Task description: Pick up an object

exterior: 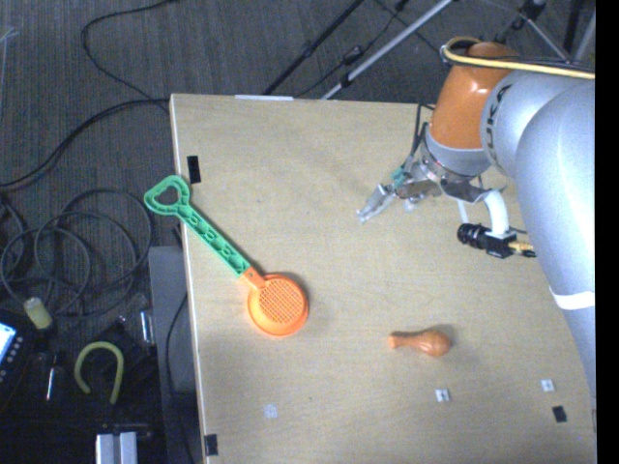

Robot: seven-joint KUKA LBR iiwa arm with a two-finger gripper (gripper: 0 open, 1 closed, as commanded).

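My pincer (372,208) hangs over the upper middle of the tan bench (319,153), reaching in from the right below my orange wrist band (464,104). Its two thin fingers point down and to the left, their tips a narrow way apart with nothing between them.

The nearest thing to pick is the orange strainer with the green handle (232,259). It lies flat on the bench, down and to the left of my pincer and well apart from it. Its round orange mesh head sits toward the bench's middle, and its green handle runs up and left to a looped end near the bench's left edge.

A small orange pear-shaped piece (423,341) lies below my pincer, toward the lower right, also well apart, with its narrow end pointing left. Neither thing touches my fingers.
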